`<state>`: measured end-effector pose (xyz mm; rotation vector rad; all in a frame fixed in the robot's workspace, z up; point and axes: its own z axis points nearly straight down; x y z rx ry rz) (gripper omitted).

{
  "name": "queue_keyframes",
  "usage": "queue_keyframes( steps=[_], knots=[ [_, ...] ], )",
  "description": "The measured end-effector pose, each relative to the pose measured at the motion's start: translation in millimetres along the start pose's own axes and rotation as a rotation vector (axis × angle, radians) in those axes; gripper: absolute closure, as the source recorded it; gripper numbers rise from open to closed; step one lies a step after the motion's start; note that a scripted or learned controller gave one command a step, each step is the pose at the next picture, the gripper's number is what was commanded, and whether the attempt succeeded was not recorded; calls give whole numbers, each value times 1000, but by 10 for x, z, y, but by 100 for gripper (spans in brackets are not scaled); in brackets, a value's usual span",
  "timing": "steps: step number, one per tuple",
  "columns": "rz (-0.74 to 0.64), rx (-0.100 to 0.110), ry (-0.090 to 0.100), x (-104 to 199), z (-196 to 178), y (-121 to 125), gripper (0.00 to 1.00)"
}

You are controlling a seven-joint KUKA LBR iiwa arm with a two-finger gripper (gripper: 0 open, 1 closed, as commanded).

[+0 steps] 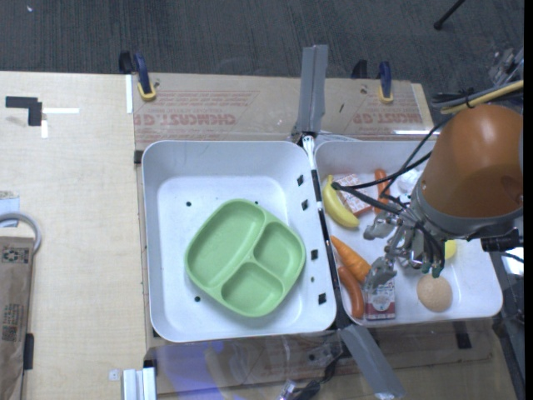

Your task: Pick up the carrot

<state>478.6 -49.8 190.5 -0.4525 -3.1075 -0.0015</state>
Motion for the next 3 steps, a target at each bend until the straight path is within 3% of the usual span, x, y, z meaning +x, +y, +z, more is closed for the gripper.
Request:
queue_keyframes(
  steps=[1,2,3],
  knots=[
    [0,0,0,0,0,0,0],
    [22,0,0,121,4,427,0],
    [22,0,0,121,4,424,0]
  ],
)
